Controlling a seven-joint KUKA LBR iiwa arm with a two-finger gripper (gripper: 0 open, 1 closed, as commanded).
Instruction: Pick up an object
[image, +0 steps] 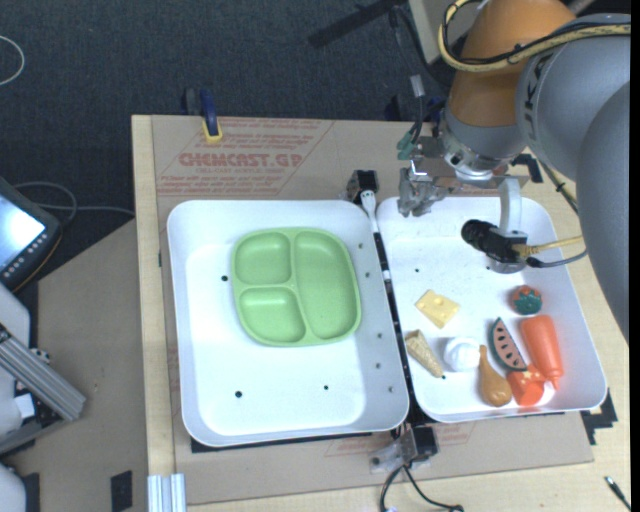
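The tool (418, 195) hangs over the far left corner of the right bin (570, 300), just beside the divide between the two bins, with nothing between its fingers; whether they are spread or pressed together cannot be told from this slant. The grey arm (580, 90) with its orange band (495, 30) reaches in from the upper right. The loose things lie in the right bin, nearer the front and well apart from the tool: a yellow cheese wedge (437, 307) near the middle, a tan bread piece (424, 353) at the left wall, a small white round piece (462, 353) just beside it, a brown drumstick (490, 382), a watermelon slice (507, 345), an orange carrot (543, 345), a red piece (528, 390) at the front, and a small red and green fruit (526, 298) toward the right. The left bin (200, 330) holds a green divided plate (296, 286). Both bins sit on the desk (160, 180).
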